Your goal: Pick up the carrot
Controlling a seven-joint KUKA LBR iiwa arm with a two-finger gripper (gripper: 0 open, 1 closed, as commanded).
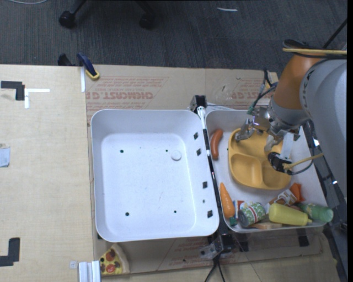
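My fingers (258,134) hang spread and holding nothing over the yellow divided tray (255,162) in the right bin (317,190). The carrot (226,201) lies along that bin's left wall near its front corner, long axis front-to-back, narrow tip toward the back.

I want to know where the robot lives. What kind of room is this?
Probably a robot lab, not a home. A grey arm with an orange band reaches over two white bins on a bench, one holding toy food like the carrot. An office chair's wheeled base stands on the carpet behind.
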